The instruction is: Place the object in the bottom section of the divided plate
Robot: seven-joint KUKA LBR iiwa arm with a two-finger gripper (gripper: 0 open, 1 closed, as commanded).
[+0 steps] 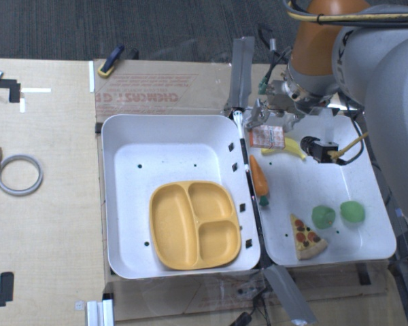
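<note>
Fingers (pixel 264 117) are seen low at the back left corner of the right bin (pixel 367 250), just above a small red-and-white packet (pixel 267 138); whether they are clenched cannot be told. No object is visibly gripped. The divided plate (pixel 194 224) is found in the left bin (pixel 122 182), well to the left and nearer the camera

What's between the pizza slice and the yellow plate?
In the camera view, just the bins' white rims lie between the pizza slice and the yellow divided plate; no toy sits there.
</note>
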